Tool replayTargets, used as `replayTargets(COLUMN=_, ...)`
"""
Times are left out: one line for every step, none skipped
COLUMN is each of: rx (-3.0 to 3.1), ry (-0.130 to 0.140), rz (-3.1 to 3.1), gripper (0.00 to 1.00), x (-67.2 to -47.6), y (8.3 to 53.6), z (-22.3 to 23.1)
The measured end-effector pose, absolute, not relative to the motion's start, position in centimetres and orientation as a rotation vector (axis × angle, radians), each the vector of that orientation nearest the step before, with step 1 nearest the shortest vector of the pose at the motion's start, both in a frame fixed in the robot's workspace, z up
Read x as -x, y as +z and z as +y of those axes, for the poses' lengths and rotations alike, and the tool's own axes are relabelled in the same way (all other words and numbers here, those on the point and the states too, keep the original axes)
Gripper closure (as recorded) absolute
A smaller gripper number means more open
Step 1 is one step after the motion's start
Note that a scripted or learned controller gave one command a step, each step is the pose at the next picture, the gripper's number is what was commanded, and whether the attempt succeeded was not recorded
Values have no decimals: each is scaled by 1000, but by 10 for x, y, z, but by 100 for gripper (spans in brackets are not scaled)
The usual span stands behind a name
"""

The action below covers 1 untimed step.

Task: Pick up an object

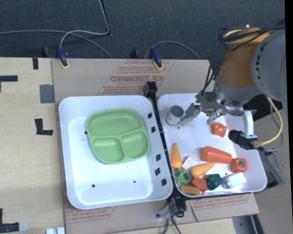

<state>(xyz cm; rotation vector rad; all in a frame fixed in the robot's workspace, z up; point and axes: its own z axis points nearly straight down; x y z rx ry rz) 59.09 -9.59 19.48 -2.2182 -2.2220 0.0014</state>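
Right bin (209,95) on the cardboard-topped bench: gripper (203,111), finger spread unreadable, hovers at its far end, with a small orange piece (219,130) just beside and nearer the camera.

1. This is a robotics lab or test bench, not a home.
2. A sheet of printed cardboard (135,78) is held to the wooden bench (22,142) with spring clamps (63,58).
3. Loose cables (86,32) trail over dark carpet.
4. Black tape marks (41,127) sit on the benchtop.
5. An industrial arm (250,62) reaches over two white bins (77,188) holding plastic toy food (216,155).
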Motion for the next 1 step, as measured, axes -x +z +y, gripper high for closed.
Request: replayTargets(rx=2219, ry=5, rz=-2218, gripper=0, x=-549, y=100, z=-146)
